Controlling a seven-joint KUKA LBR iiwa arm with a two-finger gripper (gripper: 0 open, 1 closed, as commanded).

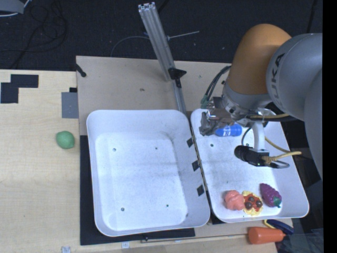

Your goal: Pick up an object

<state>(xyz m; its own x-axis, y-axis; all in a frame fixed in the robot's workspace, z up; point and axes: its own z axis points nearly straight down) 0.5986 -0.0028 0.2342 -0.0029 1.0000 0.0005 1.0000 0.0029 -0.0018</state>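
Blue toy (229, 130) lies just right of the gripper (209, 124) in the right bin (295, 204), its length running left-right. Whether the jaws are apart, I cannot tell.

The arm's jaws hang over the right bin (295, 194) beside a blue object (229, 130); a pink toy (234, 200), purple grapes (270, 194) lie near its front edge.

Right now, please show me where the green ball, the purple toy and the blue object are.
green ball (65, 139): camera view, middle of the ball, on the bench left of the bins.
purple toy (270, 194): camera view, middle of its body, in the right bin.
blue object (231, 130): camera view, its visible side beside the gripper (208, 126).
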